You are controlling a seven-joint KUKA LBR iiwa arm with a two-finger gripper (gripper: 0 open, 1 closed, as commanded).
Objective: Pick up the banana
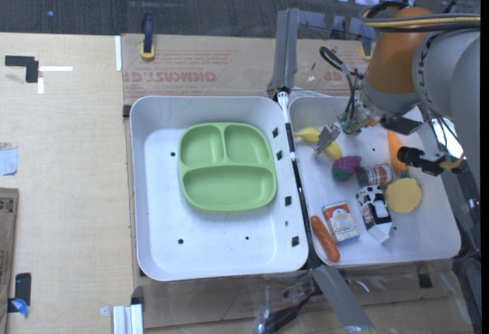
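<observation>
From my remote console I see the bench point(61, 172), pale wood, carrying two shallow white bins side by side. The left bin point(153, 195) holds a green divided plate point(228, 167), lying flat near its centre. The right bin point(428, 237), my landmark for the rest, takes the arm point(428, 50) from its far right corner, grey with an orange band above the wrist.

Inside the right bin, the banana point(309, 135) lies at the far left corner, close against the wall shared with the left bin. The gripper point(330, 138) hangs low just to the banana's right, its fingers point(334, 131) at the fruit's right end; I cannot tell whether they are spread or pinching it, and I see no clear grip on it.

Toward the bin's middle sits a purple bunch of grapes point(346, 167), with a small can point(377, 174) on its side just right of it. A round yellow disc point(403, 194) lies nearer the right wall, touching a black-and-white carton point(374, 209). A small printed box point(341, 221) rests toward the near side, and a carrot point(324, 238) lies along the near left wall.
</observation>
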